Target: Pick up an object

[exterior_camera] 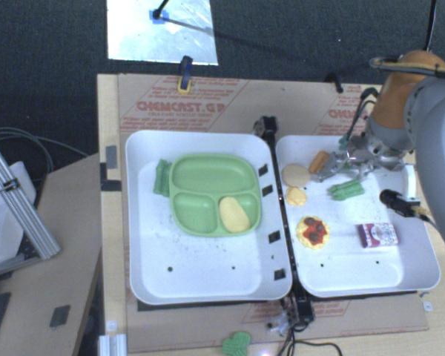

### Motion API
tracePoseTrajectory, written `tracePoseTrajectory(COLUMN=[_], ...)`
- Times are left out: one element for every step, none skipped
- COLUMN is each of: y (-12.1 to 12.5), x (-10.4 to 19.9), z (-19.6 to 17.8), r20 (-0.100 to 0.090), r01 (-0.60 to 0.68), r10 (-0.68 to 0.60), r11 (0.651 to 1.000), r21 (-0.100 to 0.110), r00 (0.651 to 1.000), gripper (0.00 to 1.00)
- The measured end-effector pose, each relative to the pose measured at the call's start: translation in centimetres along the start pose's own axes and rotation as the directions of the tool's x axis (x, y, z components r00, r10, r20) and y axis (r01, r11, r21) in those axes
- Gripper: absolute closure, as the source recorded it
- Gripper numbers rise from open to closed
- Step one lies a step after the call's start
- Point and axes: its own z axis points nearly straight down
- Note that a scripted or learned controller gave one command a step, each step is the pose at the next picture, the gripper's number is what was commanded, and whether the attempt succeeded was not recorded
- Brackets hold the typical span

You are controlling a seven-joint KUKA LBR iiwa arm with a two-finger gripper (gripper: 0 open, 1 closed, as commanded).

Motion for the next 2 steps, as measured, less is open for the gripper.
tracePoseTrajectory(y=[0.05,0.07], x=[-0.59,-0.77], z=[-0.01,-0.01], r20=[-0.008,-0.008], r01=[-0.001,0.002], r10=[0.001,-0.002], r11=[1.0,1.0], r21=[0.0,-0.001], r00=[1.0,1.0], gripper=[0.0,0.0])
